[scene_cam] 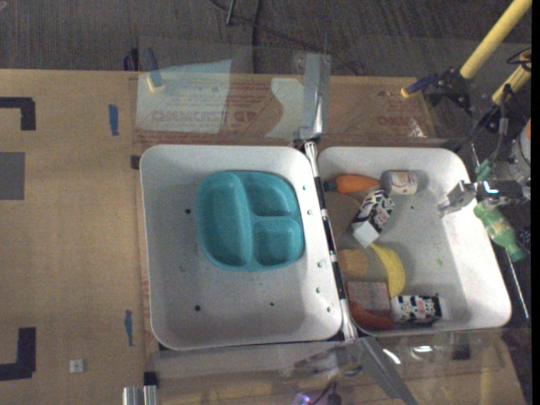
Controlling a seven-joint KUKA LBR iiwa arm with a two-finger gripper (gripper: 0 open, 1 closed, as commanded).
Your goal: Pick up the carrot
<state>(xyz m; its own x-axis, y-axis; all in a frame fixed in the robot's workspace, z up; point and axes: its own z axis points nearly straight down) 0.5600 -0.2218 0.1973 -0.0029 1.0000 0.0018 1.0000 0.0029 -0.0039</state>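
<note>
The carrot [356, 183] is orange with a small green stub at its left end. It lies flat in the far left corner of the right bin [460, 264], against the wall beside the divider. A small grey-white can [402, 181] touches its right tip. My gripper [469, 194] hovers at the right bin's far right rim, well to the right of the carrot and apart from it. A green bottle-like thing [499, 229] sits just below and to the right of the gripper, at the bin's edge.
The right bin also holds a cow-patterned carton [372, 215], a banana [391, 268], a tan bread piece [353, 261], a flat box [368, 294], a second cow-patterned carton [416, 308] and a red-orange item [372, 317]. A teal divided plate [250, 218] lies in the left bin [173, 294].
</note>
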